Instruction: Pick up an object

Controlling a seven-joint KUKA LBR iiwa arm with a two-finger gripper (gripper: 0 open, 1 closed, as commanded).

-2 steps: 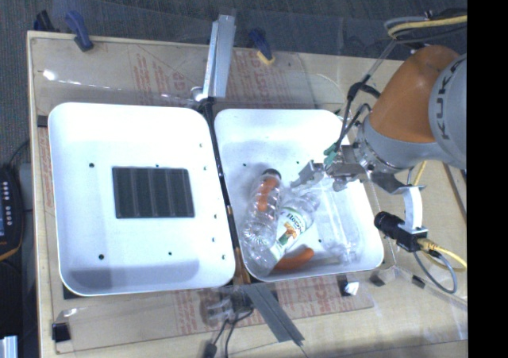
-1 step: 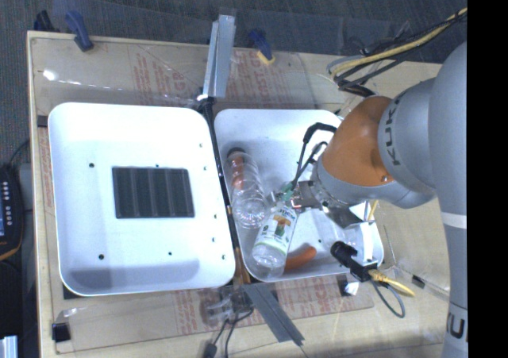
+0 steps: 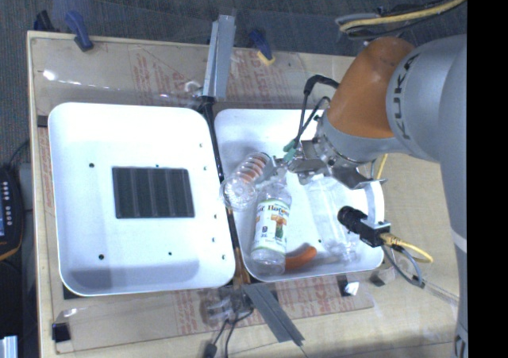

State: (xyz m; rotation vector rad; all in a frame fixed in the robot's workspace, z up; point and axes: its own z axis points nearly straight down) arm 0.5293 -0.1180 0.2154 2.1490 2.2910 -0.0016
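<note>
In the right bin point(image 3: 238, 130) a clear plastic bottle point(image 3: 271, 228) with a white and orange label lies lengthwise, cap toward the front. A clear ribbed cup point(image 3: 244, 178) lies on its side at the bottle's upper left. A small orange-red object point(image 3: 302, 256) rests near the bin's front wall. Another clear, see-through item point(image 3: 329, 217) lies to the right of the bottle. My gripper point(image 3: 298, 159) hangs low over the middle of this bin, just above the bottle's far end and right of the cup. The wrist hides what is beneath it.
The left bin point(image 3: 71, 134) holds a flat black ribbed rectangle point(image 3: 152, 192). A metal divider post point(image 3: 217, 59) stands between the bins at the back. Blue clamps point(image 3: 78, 29) sit on the bench's far edge. Cables point(image 3: 409, 252) trail by the right bin's front corner.
</note>
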